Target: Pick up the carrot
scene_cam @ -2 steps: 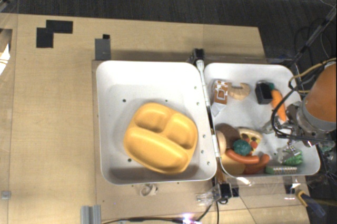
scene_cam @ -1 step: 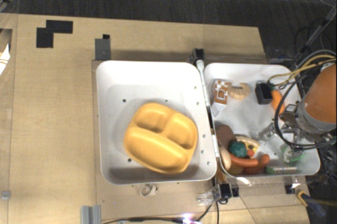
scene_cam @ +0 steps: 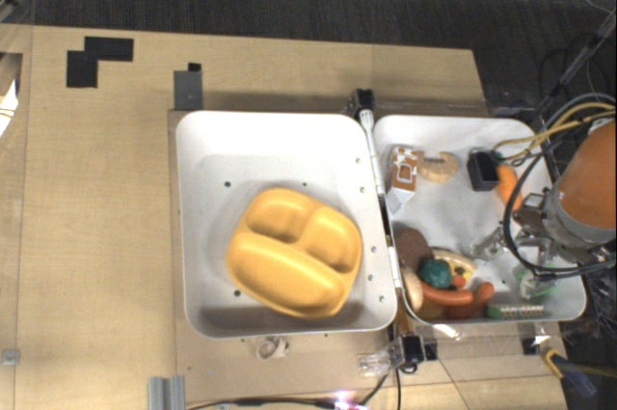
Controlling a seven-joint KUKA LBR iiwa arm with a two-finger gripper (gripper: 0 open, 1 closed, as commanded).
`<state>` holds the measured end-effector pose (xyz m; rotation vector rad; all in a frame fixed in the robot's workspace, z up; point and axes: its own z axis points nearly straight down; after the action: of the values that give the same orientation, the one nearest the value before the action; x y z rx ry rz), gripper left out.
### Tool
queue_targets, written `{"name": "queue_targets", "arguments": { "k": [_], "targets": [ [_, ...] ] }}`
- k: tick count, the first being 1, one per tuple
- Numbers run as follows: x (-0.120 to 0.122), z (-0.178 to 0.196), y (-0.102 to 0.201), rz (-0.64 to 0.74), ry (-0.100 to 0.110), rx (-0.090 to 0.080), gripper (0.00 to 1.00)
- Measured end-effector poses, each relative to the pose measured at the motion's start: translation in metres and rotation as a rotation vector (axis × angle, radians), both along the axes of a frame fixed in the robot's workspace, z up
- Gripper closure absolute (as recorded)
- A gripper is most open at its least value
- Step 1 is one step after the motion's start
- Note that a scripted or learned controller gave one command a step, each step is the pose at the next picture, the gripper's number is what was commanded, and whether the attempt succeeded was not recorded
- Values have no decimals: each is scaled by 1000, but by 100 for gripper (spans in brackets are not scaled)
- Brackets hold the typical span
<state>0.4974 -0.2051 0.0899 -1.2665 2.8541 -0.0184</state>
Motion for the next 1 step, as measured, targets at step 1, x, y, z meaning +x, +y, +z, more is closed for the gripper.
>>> {"name": "queue_targets", "arguments": {
  "k": [1],
  "targets": [
    [-1,0,-2,-132,3,1,0]
  ]
}}
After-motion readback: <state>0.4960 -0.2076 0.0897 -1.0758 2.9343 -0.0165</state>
